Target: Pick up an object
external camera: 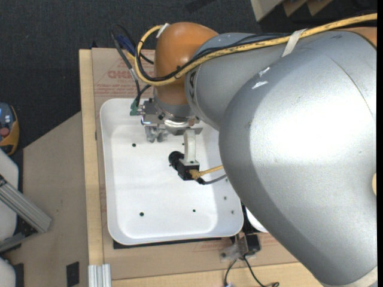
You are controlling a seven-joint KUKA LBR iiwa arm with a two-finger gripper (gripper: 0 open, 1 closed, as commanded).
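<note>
i note a shallow white bin [119, 178] on my bench, corners rounded, its floor marked by a few small dark dots. it rests on a brown cardboard sheet [96, 88] bearing red print near the far edge. the sheet lies on a light wooden bench top [60, 154]. dark carpet [54, 17] covers the floor beyond. a grey metal rail [24, 205] lies at a slant at the left, and a round blue and orange item [7, 127] sits at the left edge. a small black connector with wires [248, 244] sits by the bin's near corner.
</note>
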